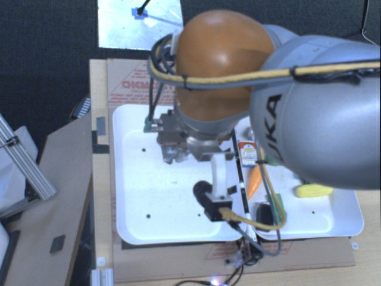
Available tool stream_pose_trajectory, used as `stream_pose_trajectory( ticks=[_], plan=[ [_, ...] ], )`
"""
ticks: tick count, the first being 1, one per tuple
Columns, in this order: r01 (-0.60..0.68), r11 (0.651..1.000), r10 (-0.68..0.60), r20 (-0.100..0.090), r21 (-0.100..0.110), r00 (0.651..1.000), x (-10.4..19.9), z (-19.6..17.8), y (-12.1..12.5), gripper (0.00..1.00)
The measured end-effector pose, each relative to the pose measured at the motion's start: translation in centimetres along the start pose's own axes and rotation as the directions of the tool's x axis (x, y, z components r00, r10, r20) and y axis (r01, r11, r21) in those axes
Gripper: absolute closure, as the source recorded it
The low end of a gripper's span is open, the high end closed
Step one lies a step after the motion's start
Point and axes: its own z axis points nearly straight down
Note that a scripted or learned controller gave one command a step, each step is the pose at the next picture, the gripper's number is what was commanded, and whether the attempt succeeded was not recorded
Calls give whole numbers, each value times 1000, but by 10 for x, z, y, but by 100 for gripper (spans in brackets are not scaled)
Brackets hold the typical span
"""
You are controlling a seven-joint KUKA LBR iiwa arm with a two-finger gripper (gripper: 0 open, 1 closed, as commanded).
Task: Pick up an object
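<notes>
**Markings.** The smooth grey arm housing (321,118) bears the black capitals "KA"; the rest of the word curves out of sight. The brown cardboard sheet (128,88), lying on the tan tabletop (309,273) under both bins, carries red block print that appears to begin "CHEM". The arm covers the remainder. A small carton with a red and white label (247,152) has print too small to read.

**Materials and shapes.** A glossy orange dome (223,58) sits above the wrist, with a yellow cable (238,79) strung across it. The gripper (174,151) is a blocky piece of dull grey metal. It hangs over the far half of the left shallow white plastic bin (143,183), whose matt floor shows a few small dark dots. Whether the gripper is apart or together cannot be told, and nothing is seen held in it. Contact with the bin floor cannot be judged.

**Task objects.** All lie in the right shallow white plastic bin (336,219), well apart from the gripper.
- The carton stands at the bin's left wall.
- An orange tapered carrot-shaped piece (255,182) lies just on the near side of the carton, its narrow end toward the near rim.
- A smooth yellow elongated piece (314,190) lies further right, its far edge partly hidden under the arm housing.
</notes>
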Motion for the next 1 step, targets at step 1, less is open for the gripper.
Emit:
stream_pose_trajectory(
  ticks=[1],
  plan=[
    [-21, 1000, 21, 1, -16, 1000, -52, 2, 89, 100]
  ],
)
